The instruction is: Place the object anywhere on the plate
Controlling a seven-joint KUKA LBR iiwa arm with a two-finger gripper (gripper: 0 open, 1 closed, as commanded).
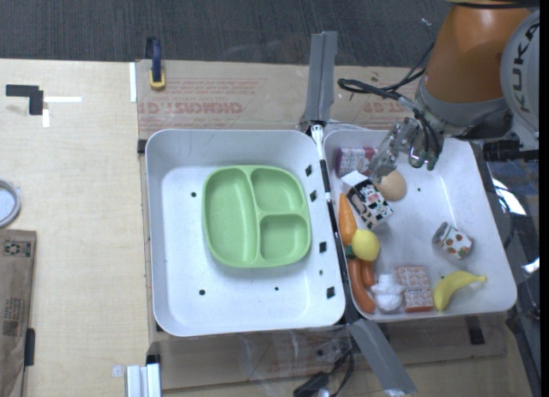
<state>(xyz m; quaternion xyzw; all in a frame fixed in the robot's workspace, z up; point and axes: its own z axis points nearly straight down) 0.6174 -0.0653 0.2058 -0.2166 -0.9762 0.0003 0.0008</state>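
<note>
Hovering in the right bin (480,215), the pincer (390,162) is seen spread narrowly, nothing held, an egg (393,186) just below, the green plate (256,215) well left.

Arm (480,44) cropped at top and right edges. Roll of tape (7,204) cut by left edge. Pink packet (352,160) partly hidden behind gripper (384,164); label unreadable.

The arm (515,52) carries dark letters on its grey casing at the picture's right edge, reading "KU", with the rest cut off by the frame. The brown cardboard sheet (214,95) behind the left bin bears red print that lies upside down and is too blurred to read. The brown packet (15,288) at the left edge shows a small recycling sign and fine unreadable print.
</note>
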